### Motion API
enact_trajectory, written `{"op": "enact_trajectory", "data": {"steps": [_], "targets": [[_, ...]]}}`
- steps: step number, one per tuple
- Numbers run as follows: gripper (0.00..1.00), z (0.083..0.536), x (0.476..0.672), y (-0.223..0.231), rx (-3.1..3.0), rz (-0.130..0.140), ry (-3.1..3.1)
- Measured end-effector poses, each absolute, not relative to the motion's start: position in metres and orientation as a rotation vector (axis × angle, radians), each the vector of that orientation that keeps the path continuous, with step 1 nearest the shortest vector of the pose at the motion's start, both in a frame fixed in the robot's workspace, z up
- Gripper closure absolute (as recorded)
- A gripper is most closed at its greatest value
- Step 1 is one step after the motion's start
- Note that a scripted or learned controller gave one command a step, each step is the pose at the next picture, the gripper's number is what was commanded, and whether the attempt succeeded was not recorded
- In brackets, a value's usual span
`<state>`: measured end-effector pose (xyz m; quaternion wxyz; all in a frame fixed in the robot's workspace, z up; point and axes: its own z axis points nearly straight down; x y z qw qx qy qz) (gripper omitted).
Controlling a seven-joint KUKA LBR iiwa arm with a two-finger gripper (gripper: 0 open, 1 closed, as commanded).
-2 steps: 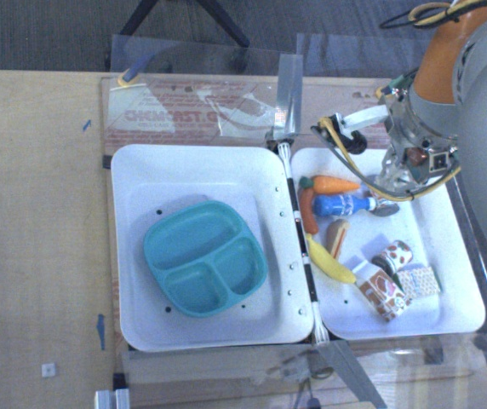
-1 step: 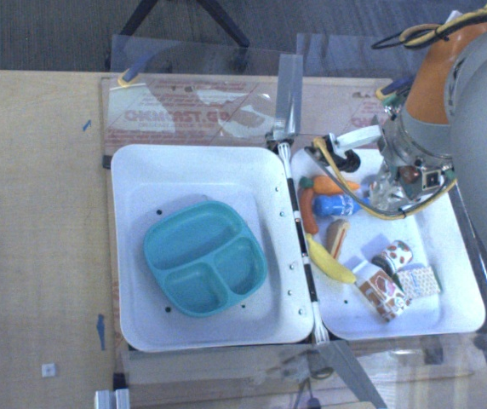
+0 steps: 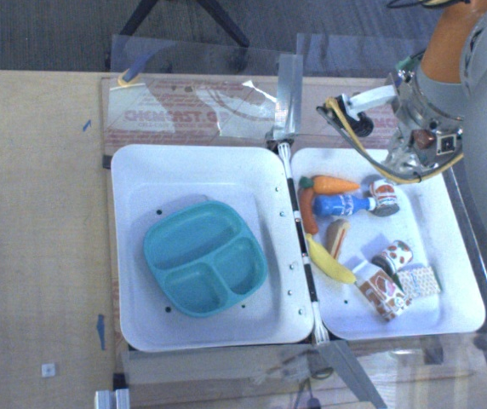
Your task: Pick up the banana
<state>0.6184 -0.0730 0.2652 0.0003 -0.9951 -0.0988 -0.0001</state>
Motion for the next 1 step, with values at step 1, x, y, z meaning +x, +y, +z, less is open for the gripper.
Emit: {"op": "enact_trajectory", "data": {"steps": [1], "targets": [[1.00,0.2860,0.6172,-0.0559,-3.094,0.001,-0.547]]}}
